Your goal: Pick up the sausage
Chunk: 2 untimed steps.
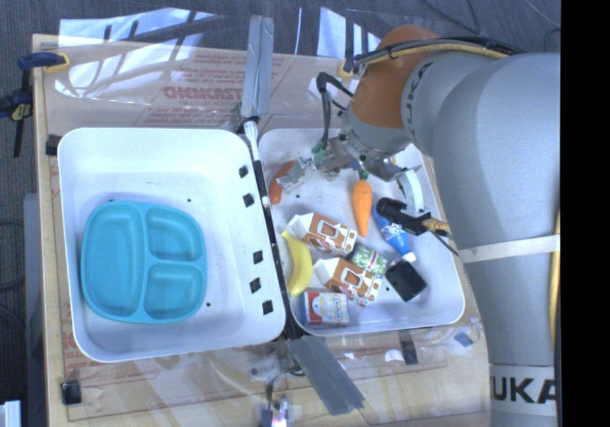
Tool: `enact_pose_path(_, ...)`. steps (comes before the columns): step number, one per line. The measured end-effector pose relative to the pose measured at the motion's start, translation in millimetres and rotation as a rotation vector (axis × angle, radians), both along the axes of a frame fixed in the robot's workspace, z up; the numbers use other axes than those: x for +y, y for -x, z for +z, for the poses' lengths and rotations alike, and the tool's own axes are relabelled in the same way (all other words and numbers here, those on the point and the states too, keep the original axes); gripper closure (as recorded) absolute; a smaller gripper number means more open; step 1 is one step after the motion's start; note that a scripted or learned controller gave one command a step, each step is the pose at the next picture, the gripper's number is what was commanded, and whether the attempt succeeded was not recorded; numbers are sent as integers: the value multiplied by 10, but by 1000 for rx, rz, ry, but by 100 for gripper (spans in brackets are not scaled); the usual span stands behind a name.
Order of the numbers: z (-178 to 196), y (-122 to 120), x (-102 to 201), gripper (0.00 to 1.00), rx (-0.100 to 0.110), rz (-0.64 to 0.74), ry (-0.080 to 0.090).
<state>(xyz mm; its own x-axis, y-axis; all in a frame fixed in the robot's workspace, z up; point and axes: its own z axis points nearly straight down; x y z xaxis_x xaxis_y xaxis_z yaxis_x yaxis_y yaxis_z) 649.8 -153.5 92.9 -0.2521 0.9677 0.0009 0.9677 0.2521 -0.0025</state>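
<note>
Where the view begins at the left, these things lie in order:

Worktop point(143, 82): brown board under clear plastic sheet; red printing on it shows through mirrored and too faint to read with certainty.
Blue clamp point(33, 61): at the worktop's far left corner.
Left bin point(76, 158): white, shallow, holding one thing.
Blue tray point(143, 261): light blue, with three compartments, lying flat in the left bin's near half.
Divider point(259, 225): the two bin walls meet here, with small black clips along the seam.
Right bin point(443, 306): white, crowded with small things.
Sausage point(280, 180): reddish brown, at the right bin's far left corner, against the wall, just left of the pincer.
Banana point(299, 263): yellow, along the right bin's left wall, nearer than the sausage.
Cartons point(332, 234): small printed boxes, one beside the banana, another point(355, 279) nearer; print too small to read.
Red-labelled pack point(329, 308): at the near wall; writing unreadable.
Pincer point(319, 163): low in the bin's far part, near the sausage; whether open or closed cannot be told.
Carrot point(362, 207): orange, upright in view, right of the pincer.
Blue-and-white bottle point(398, 236): right of the carrot.
Black block point(404, 279): near the right wall.
Arm point(486, 149): grey, orange band above the wrist; letters "UKA" on its base at lower right.
</note>
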Motion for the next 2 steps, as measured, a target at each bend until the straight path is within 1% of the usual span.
enact_pose_path(1,105,-7,9,100,0,4,0)
enact_pose_path(2,106,-6,8,0,0,4,1)
